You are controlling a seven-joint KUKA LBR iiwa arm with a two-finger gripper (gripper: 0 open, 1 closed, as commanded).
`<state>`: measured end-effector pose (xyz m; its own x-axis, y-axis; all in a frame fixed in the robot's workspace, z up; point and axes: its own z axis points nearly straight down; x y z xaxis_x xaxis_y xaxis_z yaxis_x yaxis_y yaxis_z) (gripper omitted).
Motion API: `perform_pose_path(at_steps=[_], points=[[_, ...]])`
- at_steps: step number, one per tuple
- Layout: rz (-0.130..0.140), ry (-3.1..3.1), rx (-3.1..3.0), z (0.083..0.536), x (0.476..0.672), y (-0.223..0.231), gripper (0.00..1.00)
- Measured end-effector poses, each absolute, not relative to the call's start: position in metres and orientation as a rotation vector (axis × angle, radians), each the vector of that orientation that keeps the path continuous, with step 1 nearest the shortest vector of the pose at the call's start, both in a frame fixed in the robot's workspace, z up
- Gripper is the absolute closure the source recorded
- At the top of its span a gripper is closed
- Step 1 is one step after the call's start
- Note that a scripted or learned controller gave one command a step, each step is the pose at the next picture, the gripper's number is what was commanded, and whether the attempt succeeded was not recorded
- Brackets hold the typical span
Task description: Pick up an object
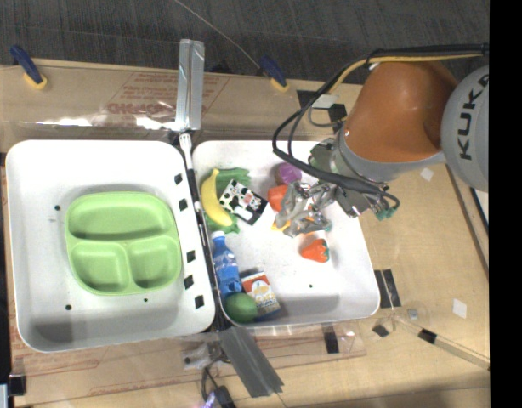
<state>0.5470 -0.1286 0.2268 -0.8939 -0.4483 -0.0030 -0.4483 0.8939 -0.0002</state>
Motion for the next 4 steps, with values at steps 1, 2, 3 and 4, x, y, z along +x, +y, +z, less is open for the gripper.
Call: perform_pose_path(at_steps=[1, 2, 3, 4], points=[[0.001, 3.065, -0.684, 0.221, 0.55, -0.09, 1.0], [-0.005, 3.069, -0.633, 0.285, 0.624, -0.095, 1.0], [0.0, 3.076, -0.615, 0.28, 0.635, -0.022, 1.0], [0.0, 3.106, -0.445, 0.275, 0.657, 0.042, 1.0]])
